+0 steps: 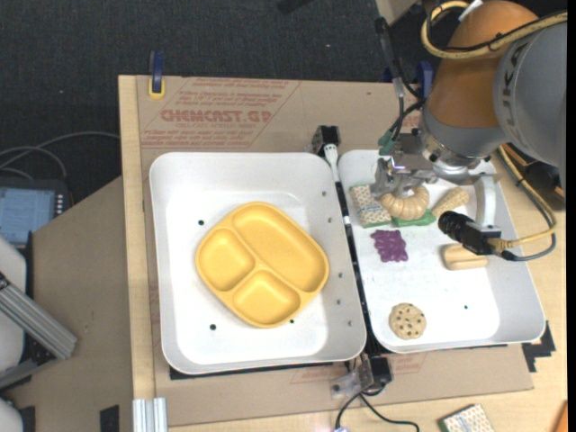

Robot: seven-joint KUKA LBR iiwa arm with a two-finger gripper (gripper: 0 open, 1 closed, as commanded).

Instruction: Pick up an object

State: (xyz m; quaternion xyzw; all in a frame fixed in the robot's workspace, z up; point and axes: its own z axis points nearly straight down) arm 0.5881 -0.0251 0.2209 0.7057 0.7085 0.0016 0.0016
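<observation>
Your gripper (402,184) sits right over the croissant (407,203) at the right bin's (504,327) far end, grip state unreadable; it's probably light and stiff, so pinch across its middle.

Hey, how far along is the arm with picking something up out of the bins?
Done: the arm has reached into the right bin, and its pincer sits low over the croissant at the far end. In hand: nothing visibly lifted; the croissant lies on the bin floor. Left: grip it and raise it. The grapes, cookie and yellow plate lie untouched.
</observation>
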